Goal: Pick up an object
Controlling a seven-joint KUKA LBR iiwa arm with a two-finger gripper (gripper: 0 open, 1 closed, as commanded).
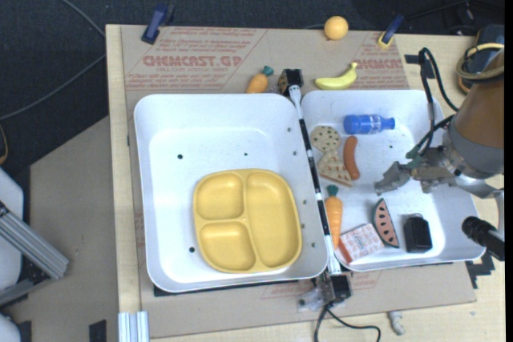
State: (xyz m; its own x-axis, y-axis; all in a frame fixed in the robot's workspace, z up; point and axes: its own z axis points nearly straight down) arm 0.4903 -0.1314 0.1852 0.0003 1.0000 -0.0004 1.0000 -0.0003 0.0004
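Observation:
My gripper point(401, 182) hangs over the middle of the right bin point(417, 104), open, with nothing between its fingers. Just below it lie a watermelon slice point(386, 222) and a black block point(417, 233). To its left are a sausage point(351, 157), a piece of toast point(331, 168) and a cookie point(324, 137). A blue bottle point(365, 123) lies near the bin's far wall. A carrot point(333, 214) and a pink packet point(361, 241) rest at the bin's near left.
The left bin point(160, 132) holds a yellow divided plate point(247, 219). Beyond the bins, on the bench, sit a banana point(337, 79), an orange ball point(336, 27) and a small orange toy point(258, 82). The arm's body point(481, 132) covers the right bin's right side.

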